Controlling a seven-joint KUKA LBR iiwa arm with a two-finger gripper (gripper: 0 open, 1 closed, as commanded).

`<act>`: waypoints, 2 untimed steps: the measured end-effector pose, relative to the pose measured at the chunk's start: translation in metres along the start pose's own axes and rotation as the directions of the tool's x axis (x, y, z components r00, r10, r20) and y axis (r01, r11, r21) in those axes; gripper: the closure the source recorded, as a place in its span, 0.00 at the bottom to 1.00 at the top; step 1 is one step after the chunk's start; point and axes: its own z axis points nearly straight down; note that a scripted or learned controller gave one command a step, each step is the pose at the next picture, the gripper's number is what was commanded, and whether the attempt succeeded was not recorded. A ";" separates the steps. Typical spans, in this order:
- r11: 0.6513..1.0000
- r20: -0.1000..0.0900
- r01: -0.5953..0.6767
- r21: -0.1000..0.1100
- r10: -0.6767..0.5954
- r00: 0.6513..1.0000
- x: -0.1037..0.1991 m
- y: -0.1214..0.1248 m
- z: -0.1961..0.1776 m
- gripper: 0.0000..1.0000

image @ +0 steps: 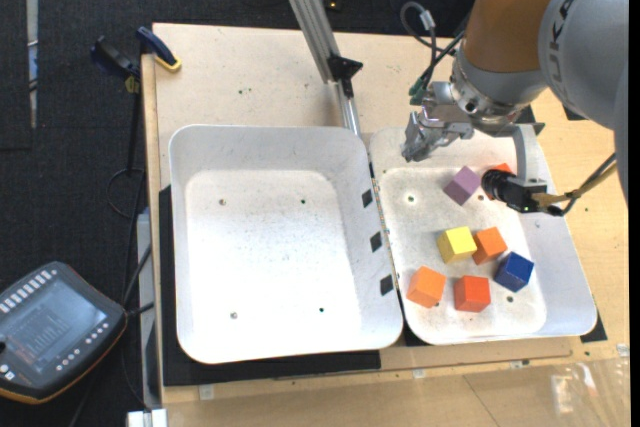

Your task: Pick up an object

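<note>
Hiding red block (499, 171) — tool (418, 147) unclear

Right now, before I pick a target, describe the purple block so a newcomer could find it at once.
Start at the right-hand white bin, the one holding all the blocks. Most sit clustered in its near half; the purple block lies apart toward the far end, just below the hand. It is the only purple one; its neighbours are yellow, orange, blue or red.
</note>
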 end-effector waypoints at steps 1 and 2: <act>1.000 0.001 -0.001 0.002 0.001 1.000 0.048 -0.008 0.017 1.00; 1.000 0.001 -0.002 0.003 0.002 1.000 0.095 -0.006 0.032 1.00</act>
